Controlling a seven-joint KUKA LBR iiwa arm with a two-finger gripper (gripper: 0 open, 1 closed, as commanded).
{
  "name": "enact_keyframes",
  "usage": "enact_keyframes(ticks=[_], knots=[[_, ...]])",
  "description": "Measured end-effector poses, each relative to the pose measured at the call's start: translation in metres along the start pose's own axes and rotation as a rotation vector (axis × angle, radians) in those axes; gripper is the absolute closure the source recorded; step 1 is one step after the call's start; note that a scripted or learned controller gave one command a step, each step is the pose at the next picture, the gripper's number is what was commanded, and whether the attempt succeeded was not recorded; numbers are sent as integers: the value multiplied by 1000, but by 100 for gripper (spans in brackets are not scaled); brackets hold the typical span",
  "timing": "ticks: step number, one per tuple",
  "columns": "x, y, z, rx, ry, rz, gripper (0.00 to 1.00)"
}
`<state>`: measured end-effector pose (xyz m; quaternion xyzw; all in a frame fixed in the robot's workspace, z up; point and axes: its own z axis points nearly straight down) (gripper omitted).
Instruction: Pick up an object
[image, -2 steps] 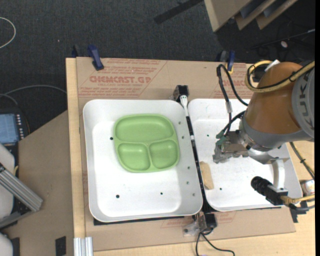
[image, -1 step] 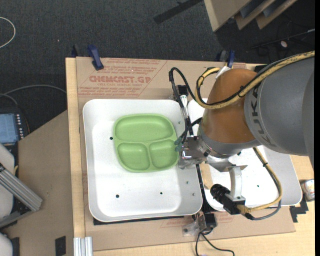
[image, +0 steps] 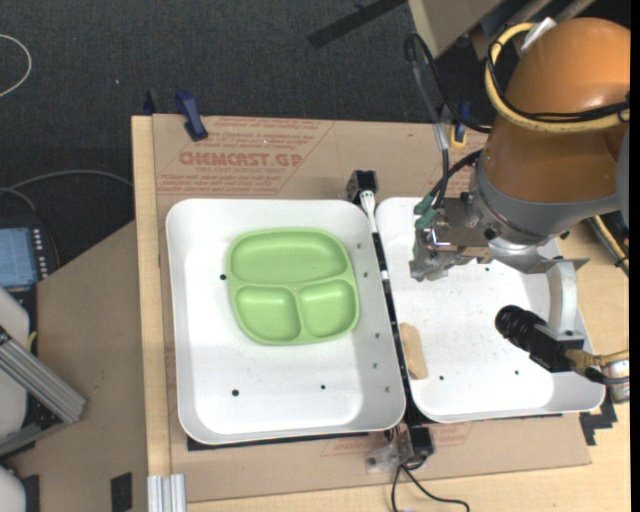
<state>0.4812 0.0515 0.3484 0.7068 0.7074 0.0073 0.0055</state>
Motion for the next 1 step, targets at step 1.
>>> enact_keyframes(ticks=[1], knots=[[53, -1, -35, 12, 0, -6, 100]])
